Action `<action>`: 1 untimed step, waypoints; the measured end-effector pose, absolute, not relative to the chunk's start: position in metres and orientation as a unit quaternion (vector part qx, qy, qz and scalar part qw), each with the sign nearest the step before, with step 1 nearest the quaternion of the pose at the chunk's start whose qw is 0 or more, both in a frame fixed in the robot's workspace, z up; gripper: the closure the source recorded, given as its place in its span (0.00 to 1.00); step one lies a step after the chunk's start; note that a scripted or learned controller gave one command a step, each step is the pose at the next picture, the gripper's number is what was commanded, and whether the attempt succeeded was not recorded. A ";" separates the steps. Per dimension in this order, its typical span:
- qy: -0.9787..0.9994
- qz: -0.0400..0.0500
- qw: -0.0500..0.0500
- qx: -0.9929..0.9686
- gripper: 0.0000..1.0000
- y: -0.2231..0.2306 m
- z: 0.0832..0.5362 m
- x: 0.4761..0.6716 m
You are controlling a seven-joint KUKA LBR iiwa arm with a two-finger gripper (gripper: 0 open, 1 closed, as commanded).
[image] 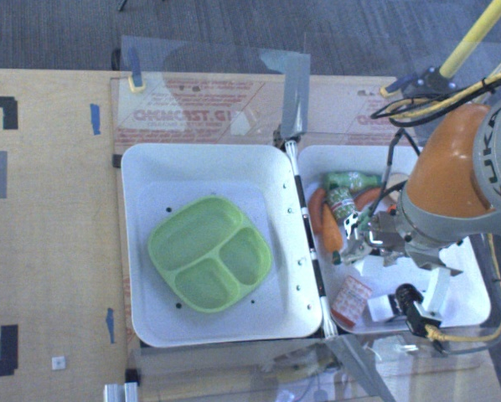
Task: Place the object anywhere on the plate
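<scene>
Green and three-sectioned, the divided plate [210, 253] is the first thing I read on my screen, lying in the left bin [150, 174] a little toward 7 o'clock of its middle, with nothing resting on it. Over the divider at 3 o'clock sits the right bin [477, 304], where the clutter is. An orange carrot-shaped piece [327, 226] lies against that bin's left wall, with a green packet [348, 189] just beside it toward 1 o'clock. Down at 6 o'clock from the carrot I see a small red-and-white packet [350, 298]. My gripper [358, 239] hangs low over the carrot's right side, the grey arm with its orange band [451, 170] behind it; whether its fingers are apart or together I cannot tell.
</scene>
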State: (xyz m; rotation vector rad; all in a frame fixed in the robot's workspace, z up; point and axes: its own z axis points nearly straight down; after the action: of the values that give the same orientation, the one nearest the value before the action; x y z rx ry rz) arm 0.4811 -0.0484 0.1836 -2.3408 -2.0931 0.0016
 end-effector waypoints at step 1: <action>-0.704 0.000 0.000 -0.710 1.00 0.063 0.192 0.479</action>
State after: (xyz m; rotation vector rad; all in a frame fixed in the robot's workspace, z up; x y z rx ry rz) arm 0.4790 0.0626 0.1920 -2.2295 -2.2128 0.0014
